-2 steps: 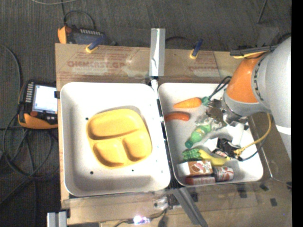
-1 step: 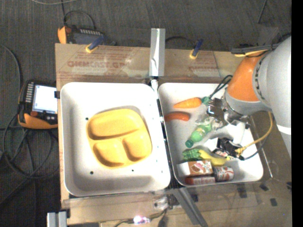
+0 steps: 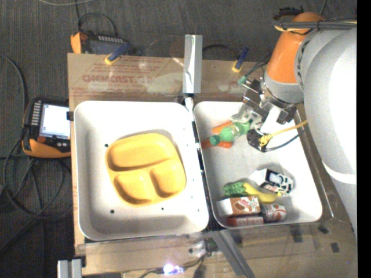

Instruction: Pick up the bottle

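Robot arm reaching for a green bottle in the right bin.

The gripper (image 3: 250,122) sits at the upper end of the bottle (image 3: 226,134), which lies just left of and below it in the right bin (image 3: 313,207). Whether the fingers are released or clenched cannot be told. The bottle lies tilted, long axis running from lower left to upper right, orange cap toward lower left. This looks like the grasp step; next comes a firm closing and a lift.

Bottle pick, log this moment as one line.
pincer: over right bin, at bottle's end | bottle: lying in bin's upper part | lift: not seen
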Controlling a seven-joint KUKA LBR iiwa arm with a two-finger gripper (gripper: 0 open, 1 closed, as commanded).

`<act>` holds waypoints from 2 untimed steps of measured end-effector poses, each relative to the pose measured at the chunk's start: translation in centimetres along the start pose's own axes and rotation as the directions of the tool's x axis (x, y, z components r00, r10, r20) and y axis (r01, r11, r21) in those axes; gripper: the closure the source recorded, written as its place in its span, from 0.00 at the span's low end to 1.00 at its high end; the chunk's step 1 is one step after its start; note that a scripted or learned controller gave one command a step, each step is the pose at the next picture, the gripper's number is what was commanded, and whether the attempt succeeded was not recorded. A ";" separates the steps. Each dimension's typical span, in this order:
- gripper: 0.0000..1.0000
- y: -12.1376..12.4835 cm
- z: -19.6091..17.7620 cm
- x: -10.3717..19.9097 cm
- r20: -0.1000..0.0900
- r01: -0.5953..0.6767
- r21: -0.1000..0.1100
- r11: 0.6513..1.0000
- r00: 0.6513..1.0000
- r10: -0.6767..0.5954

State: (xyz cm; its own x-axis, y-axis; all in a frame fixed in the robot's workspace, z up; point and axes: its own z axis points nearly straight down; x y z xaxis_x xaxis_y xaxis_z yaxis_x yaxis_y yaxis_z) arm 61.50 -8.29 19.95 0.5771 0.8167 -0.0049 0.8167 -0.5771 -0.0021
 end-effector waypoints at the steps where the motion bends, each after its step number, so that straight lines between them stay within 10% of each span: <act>1: 1.00 -2.0 -2.8 6.6 0.001 -0.186 0.000 0.983 0.983 0.186; 2: 1.00 -8.2 -9.6 2.1 0.000 -0.140 0.001 0.990 0.990 0.140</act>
